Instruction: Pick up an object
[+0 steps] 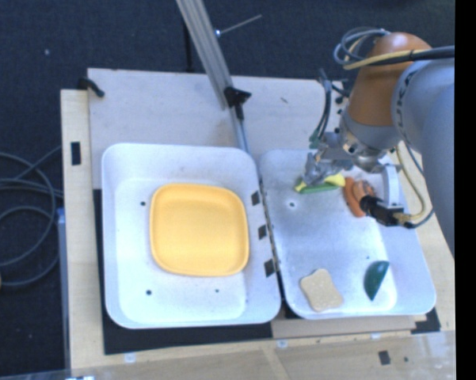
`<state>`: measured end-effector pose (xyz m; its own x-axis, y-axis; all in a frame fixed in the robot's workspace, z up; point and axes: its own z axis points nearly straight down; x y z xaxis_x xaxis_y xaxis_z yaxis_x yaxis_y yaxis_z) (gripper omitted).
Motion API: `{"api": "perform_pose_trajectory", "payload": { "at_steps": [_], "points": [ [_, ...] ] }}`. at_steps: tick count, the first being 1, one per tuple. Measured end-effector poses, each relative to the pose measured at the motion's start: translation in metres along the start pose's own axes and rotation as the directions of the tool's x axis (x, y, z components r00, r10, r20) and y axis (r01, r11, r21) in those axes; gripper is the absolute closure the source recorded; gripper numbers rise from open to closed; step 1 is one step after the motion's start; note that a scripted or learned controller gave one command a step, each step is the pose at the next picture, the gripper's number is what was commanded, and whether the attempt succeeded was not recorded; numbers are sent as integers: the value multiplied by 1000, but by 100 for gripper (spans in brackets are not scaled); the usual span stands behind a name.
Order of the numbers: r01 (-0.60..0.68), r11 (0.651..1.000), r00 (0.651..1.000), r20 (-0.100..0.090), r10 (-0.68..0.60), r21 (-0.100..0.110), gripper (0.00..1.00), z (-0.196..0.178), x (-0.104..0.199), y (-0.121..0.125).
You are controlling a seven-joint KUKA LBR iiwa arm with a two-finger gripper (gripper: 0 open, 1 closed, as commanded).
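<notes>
1. Task obj not fixed by name; nearest candidate is a yellow-green item [320, 184], upper-left part of the right bin [340, 236]. Long axis runs roughly left-right in view, slight tilt, left end lower. Which end is front/back: can't tell.
2. Hand [323, 167] sits directly over that item, at its upper edge. Touching or just above: can't tell. Item is not seen between the fingers, so no hold confirmed.
3. Hand state: can't tell whether apart or together; metal parts and cables blur it.
4. Arm [424, 109] comes in from view's right, grey link at the right, orange band [376, 77] above the wrist. Wrist points down into the bin's upper-left area. Cables loop over the top of the band.
5. Orange item [354, 197] lies just right of the yellow-green one, near the wrist. Long axis about up-down in view.
6. Tan sponge-like piece [322, 289] near the right bin's lower edge, well apart from the hand.
7. Dark green piece [375, 279] right of the tan one, pointed end down.
8. Left bin [127, 212] holds a yellow square plate [199, 229], lying flat, about mid-bin.
9. Both bins rest side by side on the desk [158, 101].
</notes>
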<state>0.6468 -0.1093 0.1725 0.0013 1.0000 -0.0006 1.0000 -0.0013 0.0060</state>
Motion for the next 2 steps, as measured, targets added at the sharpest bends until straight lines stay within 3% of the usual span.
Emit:
{"api": "perform_pose_trajectory", "payload": {
  "at_steps": [1, 2],
  "points": [
    [1, 1000, 1000, 0, -1, 0, 100, -53, -8, 8],
    [1, 1000, 1000, -1, -1, 3, 100, -78, -8, 9]
  ]
}}
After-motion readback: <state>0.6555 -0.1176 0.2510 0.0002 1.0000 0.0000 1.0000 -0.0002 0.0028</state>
